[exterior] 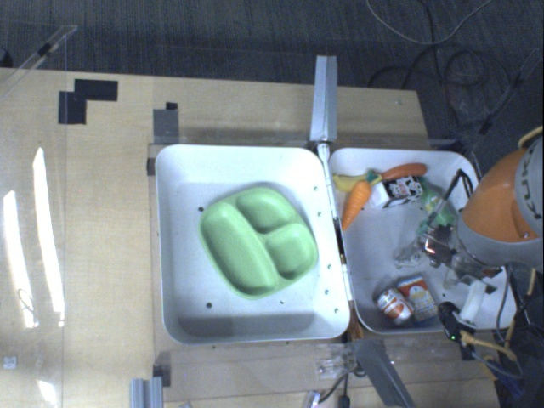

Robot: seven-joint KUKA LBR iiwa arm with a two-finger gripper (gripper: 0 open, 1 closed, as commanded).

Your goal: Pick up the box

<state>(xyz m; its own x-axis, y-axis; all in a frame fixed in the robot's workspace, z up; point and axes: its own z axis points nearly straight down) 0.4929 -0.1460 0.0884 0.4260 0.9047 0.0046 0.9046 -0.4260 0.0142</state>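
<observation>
A small red-and-white box point(420, 299) lies near the front edge of the right bin point(374, 253), beside a can point(393, 305) lying on its side. Another small white-and-black carton point(399, 191) sits at the back of the same bin. The arm's orange band point(501, 202) hangs over the bin's right side. Below it my gripper point(435, 246) reaches into the bin's middle right, a little above and behind the red-and-white box. Nothing shows in its grasp.
An orange carrot point(355, 204), a yellow piece point(345, 182) and a red sausage-like item point(403, 172) lie at the right bin's back. The left bin point(178, 228) holds a green divided plate point(258, 240). A metal divider point(324, 100) stands between the bins.
</observation>
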